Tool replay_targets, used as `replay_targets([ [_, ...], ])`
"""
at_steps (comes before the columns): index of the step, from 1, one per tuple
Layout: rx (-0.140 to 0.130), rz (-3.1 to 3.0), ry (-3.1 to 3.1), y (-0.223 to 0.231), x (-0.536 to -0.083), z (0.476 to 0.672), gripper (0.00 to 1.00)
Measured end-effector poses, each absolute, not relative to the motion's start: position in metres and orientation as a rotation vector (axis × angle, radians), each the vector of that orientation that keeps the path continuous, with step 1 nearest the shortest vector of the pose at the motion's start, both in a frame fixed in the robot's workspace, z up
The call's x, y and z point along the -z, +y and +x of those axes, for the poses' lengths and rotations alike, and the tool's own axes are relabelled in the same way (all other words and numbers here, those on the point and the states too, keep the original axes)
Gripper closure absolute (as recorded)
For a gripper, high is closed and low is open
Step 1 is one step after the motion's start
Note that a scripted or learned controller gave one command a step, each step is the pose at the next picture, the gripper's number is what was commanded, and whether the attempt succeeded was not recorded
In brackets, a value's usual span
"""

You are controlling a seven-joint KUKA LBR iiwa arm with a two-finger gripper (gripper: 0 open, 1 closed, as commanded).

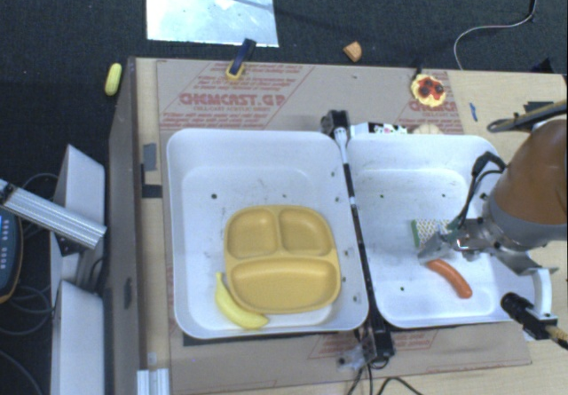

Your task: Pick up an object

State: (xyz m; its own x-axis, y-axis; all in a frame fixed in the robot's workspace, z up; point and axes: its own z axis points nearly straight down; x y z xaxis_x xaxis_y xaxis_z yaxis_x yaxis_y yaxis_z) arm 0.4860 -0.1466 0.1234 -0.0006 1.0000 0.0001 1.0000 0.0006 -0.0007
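Note:
An orange-red sausage-shaped toy lies in the right bin, near its front right. Just behind it sits a small green-and-white patterned piece. My gripper hangs low over the right bin, between that piece and the sausage, with the arm coming in from the right. Nothing can be seen held in it. In the left bin a yellow divided tray rests, with a yellow banana lying at its front left corner.
A black divider separates the two bins. Behind the bins on the cardboard lie a small pizza-like toy and a yellow-tipped item. A black cable loops by the arm's wrist.

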Motion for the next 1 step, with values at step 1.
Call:
replay_targets([
  [1,0.003,-2.221,-2.225,-0.1465,-0.1342,0.4874,1.0],
])
